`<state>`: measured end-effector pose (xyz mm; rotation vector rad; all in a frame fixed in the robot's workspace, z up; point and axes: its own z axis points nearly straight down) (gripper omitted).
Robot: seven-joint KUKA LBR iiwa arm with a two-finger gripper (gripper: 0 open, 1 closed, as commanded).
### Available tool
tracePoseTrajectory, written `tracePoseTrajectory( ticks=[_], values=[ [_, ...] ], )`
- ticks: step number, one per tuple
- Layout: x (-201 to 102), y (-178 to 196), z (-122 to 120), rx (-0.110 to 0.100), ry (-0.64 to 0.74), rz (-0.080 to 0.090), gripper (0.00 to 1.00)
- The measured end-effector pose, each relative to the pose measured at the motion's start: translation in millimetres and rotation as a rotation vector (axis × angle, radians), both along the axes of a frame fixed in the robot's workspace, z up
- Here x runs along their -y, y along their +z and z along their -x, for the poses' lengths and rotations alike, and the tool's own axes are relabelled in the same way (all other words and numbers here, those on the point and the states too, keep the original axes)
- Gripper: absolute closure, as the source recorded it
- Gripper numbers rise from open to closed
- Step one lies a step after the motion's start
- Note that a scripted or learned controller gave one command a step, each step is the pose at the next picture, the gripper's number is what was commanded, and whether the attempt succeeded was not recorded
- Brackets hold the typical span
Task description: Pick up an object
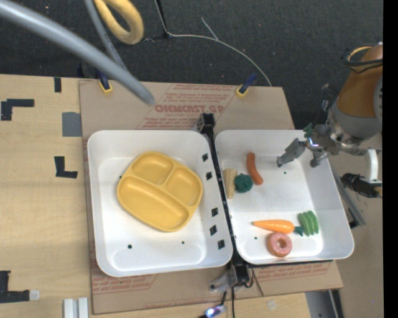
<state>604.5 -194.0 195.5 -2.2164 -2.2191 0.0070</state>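
Note:
My gripper (303,155) hangs over the upper right part of the right bin (323,205), its two grey fingers spread apart with nothing between them. To its left lies an orange-red sausage (252,168). A green broccoli piece (243,183) sits next to a pale yellow wedge (230,182) by the bin's left wall. Near the front of that bin lie an orange carrot (273,226), a green ridged vegetable (308,223) and a pink donut (280,245).
The left bin (102,205) holds a yellow divided plate (160,190). A black divider (216,186) with clips runs between the bins. A grey hose (74,43) and a yellow loop (121,18) cross the upper left.

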Motion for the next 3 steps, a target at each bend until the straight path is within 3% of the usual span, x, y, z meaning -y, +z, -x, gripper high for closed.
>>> tracePoseTrajectory(
  ticks=[2, 3],
  values=[
    [-6.6, -93.2, -0.1, 0.001, 0.000, 0.000, 0.00],
    [-7.1, -80.6, -1.2, 0.004, 0.001, 0.000, 1.00]
  ],
)
